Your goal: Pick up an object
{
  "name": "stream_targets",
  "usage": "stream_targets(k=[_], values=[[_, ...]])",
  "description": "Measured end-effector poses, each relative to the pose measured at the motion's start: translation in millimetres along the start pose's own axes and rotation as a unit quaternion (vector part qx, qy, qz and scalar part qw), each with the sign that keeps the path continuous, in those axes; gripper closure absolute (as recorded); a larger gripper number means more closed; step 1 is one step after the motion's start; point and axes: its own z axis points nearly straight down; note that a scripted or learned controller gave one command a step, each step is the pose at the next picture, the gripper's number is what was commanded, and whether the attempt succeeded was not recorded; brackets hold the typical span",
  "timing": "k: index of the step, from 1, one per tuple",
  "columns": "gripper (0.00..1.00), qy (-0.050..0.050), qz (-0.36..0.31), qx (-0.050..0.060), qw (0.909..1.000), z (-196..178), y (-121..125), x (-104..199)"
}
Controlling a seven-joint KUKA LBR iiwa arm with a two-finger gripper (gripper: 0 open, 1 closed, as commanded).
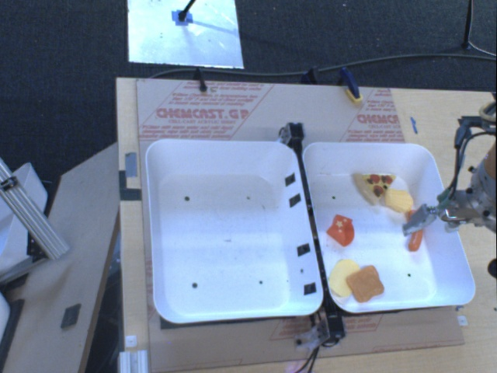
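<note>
Right bin [446,274], seen obliquely from above. The end effector [419,221] enters from the right rim and sits low over the bin's right side. Directly beneath and just below its tip lies a small red-orange sausage [416,241], the nearest candidate for the pick; its long axis runs roughly top to bottom in the view, tilted slightly, and its upper end appears to meet the tip. Whether the two actually touch cannot be resolved.

Just above and left of the end effector lies a yellow piece [399,200], and beyond it a pizza slice [373,184]. Well to the left is a red piece [341,230]; down and to the left, a toast [364,284] overlaps a pale yellow disc [340,277].

The end effector's opening cannot be judged: the tip reads as a single grey blur. Nothing is visibly held between its parts. A pick of the sausage would, on this evidence, call for only a short descent with the closing direction set across its long axis.
</note>
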Motion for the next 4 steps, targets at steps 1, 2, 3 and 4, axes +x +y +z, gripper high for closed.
stream_targets(k=[1, 2, 3, 4], values=[[0.0, 0.002, -0.003, 0.002, 1.0, 96, 45, 26], [0.0, 0.001, -0.004, -0.001, 1.0, 128, 103, 85], [0.0, 0.001, 0.002, 0.001, 1.0, 126, 50, 95], [0.0, 0.0, -0.001, -0.001, 1.0, 126, 60, 102]])
